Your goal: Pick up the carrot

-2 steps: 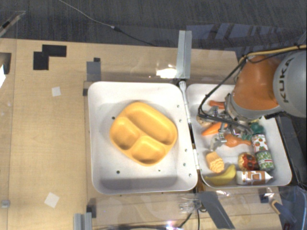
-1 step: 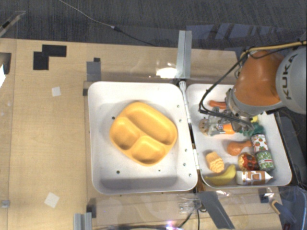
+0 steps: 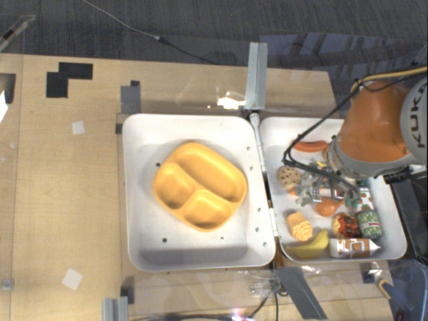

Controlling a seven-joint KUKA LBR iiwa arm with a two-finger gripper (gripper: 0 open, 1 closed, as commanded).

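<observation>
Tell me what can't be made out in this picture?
- Hand, camera view: hidden among cables under the arm's orange band; open or shut unclear.
- Carrot: partly covered by the hand.
- Right bin: its far side lies under the arm.
- Bottle label: too small to read.

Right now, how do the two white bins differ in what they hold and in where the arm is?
The left bin holds a single yellow divided plate; the right bin holds many small food items, among them a banana and corn. The arm hangs over the right bin, not the left bin. Both are shallow, white and side by side.
</observation>
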